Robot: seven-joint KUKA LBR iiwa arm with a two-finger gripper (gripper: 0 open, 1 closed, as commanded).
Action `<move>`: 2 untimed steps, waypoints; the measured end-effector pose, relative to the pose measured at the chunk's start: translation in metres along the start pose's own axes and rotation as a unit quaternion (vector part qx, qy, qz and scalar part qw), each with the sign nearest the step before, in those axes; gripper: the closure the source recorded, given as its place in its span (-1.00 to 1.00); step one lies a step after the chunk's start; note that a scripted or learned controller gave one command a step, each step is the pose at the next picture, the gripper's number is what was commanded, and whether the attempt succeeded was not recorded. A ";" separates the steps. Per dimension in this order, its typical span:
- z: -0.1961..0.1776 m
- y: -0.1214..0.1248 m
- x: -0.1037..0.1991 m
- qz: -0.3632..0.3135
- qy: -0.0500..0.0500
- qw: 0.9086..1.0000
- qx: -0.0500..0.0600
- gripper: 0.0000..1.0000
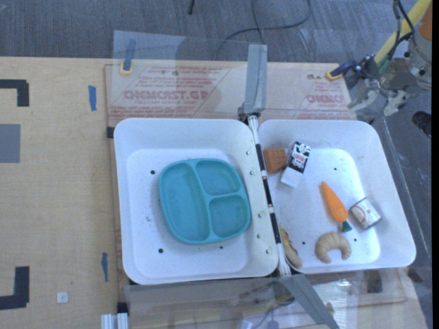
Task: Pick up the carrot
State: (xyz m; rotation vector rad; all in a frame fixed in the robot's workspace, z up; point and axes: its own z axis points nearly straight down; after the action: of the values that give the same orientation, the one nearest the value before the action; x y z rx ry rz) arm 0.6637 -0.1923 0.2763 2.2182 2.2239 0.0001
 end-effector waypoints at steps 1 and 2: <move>0.133 -0.078 0.032 0.000 0.000 1.000 0.000 -1.00; 0.188 -0.124 0.034 -0.046 0.000 0.999 -0.004 -1.00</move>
State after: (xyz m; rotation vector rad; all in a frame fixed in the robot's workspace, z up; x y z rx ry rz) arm 0.5393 -0.1592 0.0882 2.1084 2.3197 0.0092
